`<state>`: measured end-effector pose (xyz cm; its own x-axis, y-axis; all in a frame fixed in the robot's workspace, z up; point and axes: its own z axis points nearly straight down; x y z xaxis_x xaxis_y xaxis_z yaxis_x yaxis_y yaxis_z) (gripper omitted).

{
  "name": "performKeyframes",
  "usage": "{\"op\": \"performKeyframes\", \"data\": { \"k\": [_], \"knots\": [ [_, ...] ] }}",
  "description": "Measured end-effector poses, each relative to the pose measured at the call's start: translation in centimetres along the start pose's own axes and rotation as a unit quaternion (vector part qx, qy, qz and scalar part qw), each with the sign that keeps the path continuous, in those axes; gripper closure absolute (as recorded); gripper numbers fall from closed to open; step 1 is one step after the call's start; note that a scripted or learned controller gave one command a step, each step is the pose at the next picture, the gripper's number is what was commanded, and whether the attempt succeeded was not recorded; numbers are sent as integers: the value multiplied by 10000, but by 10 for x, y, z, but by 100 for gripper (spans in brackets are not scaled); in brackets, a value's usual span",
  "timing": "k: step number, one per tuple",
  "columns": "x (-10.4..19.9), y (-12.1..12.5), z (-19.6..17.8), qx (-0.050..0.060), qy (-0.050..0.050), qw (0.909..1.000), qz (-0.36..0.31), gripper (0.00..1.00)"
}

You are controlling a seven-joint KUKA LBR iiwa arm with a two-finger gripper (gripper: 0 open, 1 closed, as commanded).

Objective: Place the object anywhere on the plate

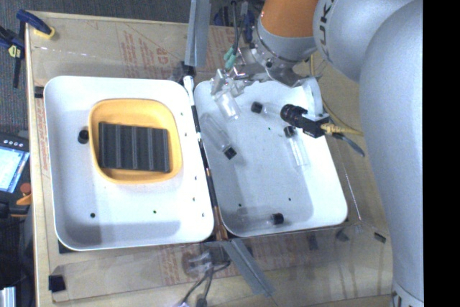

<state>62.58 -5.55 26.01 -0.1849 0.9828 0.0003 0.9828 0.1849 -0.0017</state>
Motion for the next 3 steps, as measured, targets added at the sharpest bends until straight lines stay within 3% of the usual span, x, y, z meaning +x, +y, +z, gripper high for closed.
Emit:
{"op": "performKeyframes", "data": {
  "k": [1,2,3],
  "knots": [
    [34,0,68,17,4,9890,-1482,100],
    [67,-31,-24,-7,-9,9726,-2324,100],
    [67,-31,-24,-6,-12,9727,-2322,0]
  ]
}}
